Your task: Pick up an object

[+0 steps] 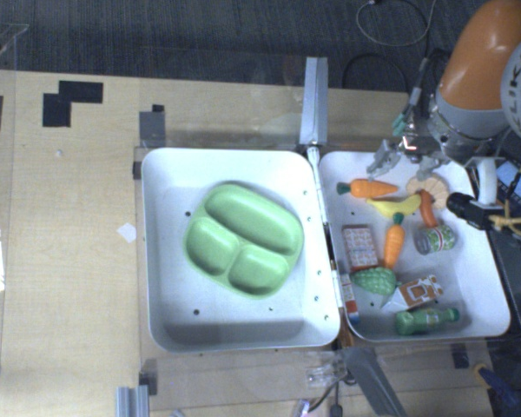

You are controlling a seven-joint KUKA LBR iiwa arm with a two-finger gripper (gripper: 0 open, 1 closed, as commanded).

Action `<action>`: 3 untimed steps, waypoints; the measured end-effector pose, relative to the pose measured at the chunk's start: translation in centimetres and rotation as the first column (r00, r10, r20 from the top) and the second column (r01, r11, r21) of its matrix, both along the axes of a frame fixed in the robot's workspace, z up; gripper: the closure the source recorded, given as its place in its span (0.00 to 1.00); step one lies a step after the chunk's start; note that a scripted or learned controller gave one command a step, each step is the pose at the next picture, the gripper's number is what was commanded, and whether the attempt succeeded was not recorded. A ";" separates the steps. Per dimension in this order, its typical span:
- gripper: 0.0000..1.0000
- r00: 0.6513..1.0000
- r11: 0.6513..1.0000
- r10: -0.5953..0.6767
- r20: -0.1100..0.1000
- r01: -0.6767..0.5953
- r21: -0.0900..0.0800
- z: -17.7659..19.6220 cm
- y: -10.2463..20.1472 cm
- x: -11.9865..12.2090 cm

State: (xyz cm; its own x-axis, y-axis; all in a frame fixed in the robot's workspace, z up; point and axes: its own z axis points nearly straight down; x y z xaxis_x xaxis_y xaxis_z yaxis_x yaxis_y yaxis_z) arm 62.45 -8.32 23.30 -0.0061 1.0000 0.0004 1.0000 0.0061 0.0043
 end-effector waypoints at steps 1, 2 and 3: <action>0.00 0.995 0.995 -0.103 0.008 0.103 -0.001 -12.0 -1.3 1.0; 0.00 0.996 0.996 -0.088 0.030 0.088 -0.002 -13.3 -5.1 -0.1; 0.00 0.999 0.999 -0.033 -0.039 0.033 0.000 -13.5 -5.7 4.0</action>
State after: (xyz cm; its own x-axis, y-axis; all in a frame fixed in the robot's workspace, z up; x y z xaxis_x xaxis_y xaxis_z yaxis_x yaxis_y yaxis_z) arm 66.48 -14.04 9.77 0.0267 0.9996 0.0005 0.9990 -0.0267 -0.0349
